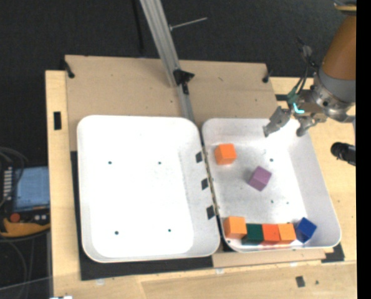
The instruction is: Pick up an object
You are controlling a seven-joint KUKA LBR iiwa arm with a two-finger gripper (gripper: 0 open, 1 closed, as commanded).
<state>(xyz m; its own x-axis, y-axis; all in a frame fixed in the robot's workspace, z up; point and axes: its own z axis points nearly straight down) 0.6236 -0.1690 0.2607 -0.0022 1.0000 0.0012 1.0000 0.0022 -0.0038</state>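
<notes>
Block row [269,232] against right bin's [319,179] near rim.

Two cubes [226,154] mid right bin [316,179] — five [270,232] along its front wall

One fixed camera looks down at a slant from above the counter [247,73], far enough back to take in both white bins, the left bin [85,185] and right bin [319,185], with dark floor around them.
</notes>
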